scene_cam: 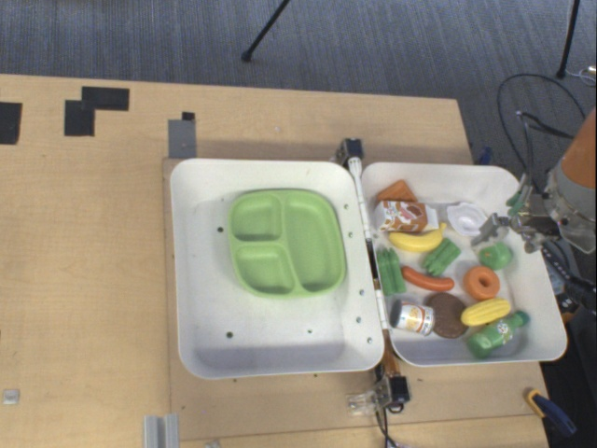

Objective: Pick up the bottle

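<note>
While the pincer [492,234] hangs with nothing visibly gripped, its spread unclear, the bottle [494,336] lies unlifted well below it.

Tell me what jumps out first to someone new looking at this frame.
The lime-green divided plate lying alone in the left bin. Next, the right bin, crowded with toy food: a banana, a doughnut, a green bottle in its near corner. The gripper hangs over that bin's right side.
</note>
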Tool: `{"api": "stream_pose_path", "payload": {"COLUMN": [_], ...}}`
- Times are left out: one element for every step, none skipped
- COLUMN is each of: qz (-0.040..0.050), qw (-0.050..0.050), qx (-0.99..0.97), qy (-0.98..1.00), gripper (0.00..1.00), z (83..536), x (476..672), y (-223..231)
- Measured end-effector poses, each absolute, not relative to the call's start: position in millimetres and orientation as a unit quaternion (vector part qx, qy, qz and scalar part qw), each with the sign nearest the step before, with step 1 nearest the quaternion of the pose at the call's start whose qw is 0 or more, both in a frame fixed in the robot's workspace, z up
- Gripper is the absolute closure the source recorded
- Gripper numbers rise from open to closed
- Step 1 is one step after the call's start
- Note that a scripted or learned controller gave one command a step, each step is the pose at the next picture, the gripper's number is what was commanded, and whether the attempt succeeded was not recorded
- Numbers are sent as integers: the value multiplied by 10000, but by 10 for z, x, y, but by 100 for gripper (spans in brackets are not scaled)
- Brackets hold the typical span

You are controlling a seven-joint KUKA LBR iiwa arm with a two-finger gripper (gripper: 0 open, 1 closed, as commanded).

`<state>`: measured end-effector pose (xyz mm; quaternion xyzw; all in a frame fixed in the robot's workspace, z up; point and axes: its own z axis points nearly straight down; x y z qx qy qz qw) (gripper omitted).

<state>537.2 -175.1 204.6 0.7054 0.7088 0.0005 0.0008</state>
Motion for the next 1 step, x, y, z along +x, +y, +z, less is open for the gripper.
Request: {"api": "stream_pose_path", "payload": {"qz": [13], "qw": [23], "qx": [7041], "qy": [7101], "gripper": [100], "z": [2154], "x": [5386], "y": [-1747]}}
